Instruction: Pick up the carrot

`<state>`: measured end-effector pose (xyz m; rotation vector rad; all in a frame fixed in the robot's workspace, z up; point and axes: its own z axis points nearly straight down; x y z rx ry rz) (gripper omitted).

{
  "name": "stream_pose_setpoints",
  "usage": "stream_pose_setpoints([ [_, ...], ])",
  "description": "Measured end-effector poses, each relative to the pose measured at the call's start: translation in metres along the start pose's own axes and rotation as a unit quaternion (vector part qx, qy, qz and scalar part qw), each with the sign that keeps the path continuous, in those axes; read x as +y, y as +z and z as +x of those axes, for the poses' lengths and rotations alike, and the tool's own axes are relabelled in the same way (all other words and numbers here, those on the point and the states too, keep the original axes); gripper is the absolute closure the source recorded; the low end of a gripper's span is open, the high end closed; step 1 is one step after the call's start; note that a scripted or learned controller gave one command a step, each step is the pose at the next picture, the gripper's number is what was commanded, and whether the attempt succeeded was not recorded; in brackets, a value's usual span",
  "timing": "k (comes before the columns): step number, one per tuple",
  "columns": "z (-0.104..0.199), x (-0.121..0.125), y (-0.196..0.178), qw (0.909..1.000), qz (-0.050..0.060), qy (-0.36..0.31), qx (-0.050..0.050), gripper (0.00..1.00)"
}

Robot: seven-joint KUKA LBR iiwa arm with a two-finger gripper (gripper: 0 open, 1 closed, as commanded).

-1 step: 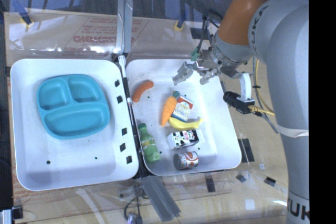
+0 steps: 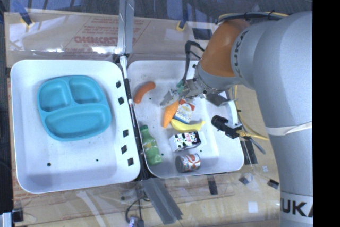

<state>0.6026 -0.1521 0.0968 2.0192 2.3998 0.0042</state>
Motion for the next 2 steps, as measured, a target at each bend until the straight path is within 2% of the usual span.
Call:
stream_pose_setpoints([
  [1, -0.001, 0.001, -0.01, 1.0, 0.0, -0.003, -0.001, 1.0],
  [2, 0.017, -0.018, -0.101, 0.9998, 0.006, -0.016, 0.002, 1.0],
])
